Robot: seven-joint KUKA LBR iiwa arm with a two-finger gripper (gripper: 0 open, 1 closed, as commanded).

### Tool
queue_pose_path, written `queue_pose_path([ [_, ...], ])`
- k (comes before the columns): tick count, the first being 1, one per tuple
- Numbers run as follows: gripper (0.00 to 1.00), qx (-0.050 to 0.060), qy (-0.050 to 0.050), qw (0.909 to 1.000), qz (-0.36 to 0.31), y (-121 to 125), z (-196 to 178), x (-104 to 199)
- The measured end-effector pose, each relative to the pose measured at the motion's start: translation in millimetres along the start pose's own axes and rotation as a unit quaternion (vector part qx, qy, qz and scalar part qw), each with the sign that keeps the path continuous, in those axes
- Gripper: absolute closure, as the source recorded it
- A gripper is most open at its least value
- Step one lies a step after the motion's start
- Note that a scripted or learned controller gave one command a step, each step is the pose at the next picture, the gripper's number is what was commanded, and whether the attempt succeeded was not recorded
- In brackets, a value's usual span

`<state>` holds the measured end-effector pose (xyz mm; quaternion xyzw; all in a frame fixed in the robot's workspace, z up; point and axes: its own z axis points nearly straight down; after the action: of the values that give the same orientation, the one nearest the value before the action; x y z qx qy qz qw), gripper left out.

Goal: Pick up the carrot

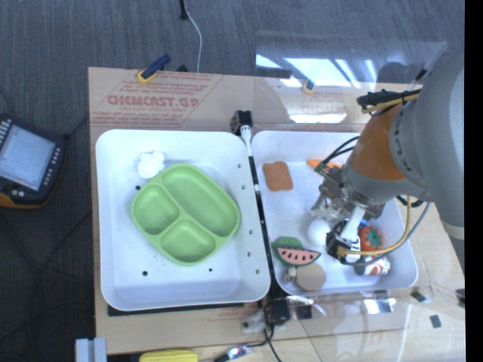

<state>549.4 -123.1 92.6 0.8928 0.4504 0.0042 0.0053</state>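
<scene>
Carrot at upper middle of right bin, mostly hidden beside the arm, apart from gripper. Gripper low over bin centre, just above white egg; impossible to tell how far open, nothing visibly held. Watermelon slice toward lower left.

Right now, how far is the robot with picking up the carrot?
Done: nothing yet. In hand: the tool hangs low over the right bin, beside a white egg. Left: the whole pickup; an orange tip, likely the carrot, lies near the bin's back wall.
</scene>
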Motion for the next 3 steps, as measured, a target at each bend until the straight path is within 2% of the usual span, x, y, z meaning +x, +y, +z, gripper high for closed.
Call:
queue_pose_path([
  [1,0.0,-0.001,0.002,1.0,-0.002,-0.3,1.3,3.1],
  [2,0.0,0.004,0.003,1.0,-0.007,93.3,3.9,16.7],
  [3,0.0,0.024,0.008,0.9979,0.06,105.3,3.4,14.4],
])
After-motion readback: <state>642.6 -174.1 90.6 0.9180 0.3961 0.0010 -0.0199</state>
